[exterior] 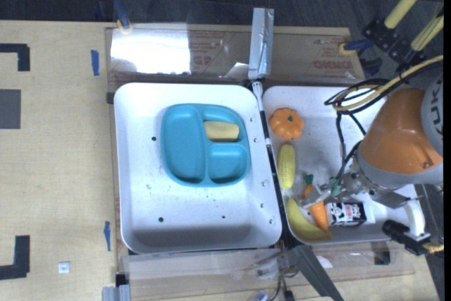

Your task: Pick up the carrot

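Orange carrot point(319, 214) lies in the right bin point(320, 109), near-left corner, touching the banana point(301, 221), with corn point(287, 166) just beyond. Gripper point(337, 202) is low right beside it, apparently at the carrot; can't tell its state. Grasp unconfirmed, lift not yet done.

In the right bin point(320, 96) the claw point(331, 202) sits low beside the carrot point(319, 215) and banana point(301, 220); corn point(286, 165) and pumpkin point(287, 123) lie above. A blue plate point(190, 151) fills the left bin point(141, 208).
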Tool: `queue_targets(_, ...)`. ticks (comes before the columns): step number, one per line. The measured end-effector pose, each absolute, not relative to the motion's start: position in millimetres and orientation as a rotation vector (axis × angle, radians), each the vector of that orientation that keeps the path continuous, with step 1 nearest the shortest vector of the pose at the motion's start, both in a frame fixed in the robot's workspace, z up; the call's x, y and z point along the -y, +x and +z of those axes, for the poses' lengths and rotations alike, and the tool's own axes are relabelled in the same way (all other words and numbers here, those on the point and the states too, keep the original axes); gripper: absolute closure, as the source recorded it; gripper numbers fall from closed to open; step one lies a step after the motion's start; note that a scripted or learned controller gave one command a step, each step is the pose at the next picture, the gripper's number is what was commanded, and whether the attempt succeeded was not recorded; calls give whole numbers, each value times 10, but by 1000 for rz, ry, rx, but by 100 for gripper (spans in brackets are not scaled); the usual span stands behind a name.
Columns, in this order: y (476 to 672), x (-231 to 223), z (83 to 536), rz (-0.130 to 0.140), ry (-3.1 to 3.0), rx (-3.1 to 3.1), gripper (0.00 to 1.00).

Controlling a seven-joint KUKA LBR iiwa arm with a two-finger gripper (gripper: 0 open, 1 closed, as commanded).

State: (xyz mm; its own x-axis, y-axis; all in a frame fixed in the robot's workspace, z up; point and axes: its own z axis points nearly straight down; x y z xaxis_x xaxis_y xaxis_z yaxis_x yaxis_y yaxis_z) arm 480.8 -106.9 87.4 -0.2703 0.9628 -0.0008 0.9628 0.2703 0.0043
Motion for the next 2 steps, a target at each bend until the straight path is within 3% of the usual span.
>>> queue_targets(1,4830,1069,988,11,1893,-2494,100)
queue_targets(2,5480,244,1886,15,1966,-2443,100)
